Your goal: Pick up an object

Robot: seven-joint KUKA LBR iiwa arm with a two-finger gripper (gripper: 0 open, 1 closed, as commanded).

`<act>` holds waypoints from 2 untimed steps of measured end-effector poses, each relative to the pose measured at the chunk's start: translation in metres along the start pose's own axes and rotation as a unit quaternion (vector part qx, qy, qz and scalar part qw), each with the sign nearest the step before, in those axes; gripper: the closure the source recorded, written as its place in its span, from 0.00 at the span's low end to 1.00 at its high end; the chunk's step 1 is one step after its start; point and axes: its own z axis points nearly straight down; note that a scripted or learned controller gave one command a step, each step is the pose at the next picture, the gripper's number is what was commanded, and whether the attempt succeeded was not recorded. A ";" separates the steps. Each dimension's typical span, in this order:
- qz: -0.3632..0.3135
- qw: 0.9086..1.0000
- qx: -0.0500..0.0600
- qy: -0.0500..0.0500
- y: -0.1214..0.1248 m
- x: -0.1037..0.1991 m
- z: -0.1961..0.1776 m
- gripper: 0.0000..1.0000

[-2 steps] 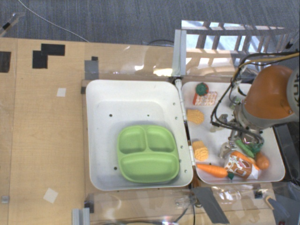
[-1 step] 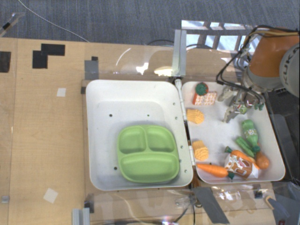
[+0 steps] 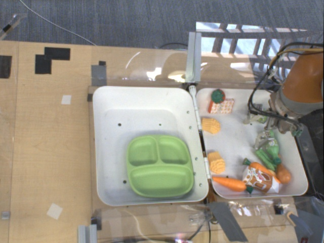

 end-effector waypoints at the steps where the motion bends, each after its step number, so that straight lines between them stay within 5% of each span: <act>1: -0.003 1.000 0.002 -0.009 0.001 -0.006 -0.016 1.00; 2: -0.093 0.996 0.002 -0.005 -0.005 -0.061 -0.159 1.00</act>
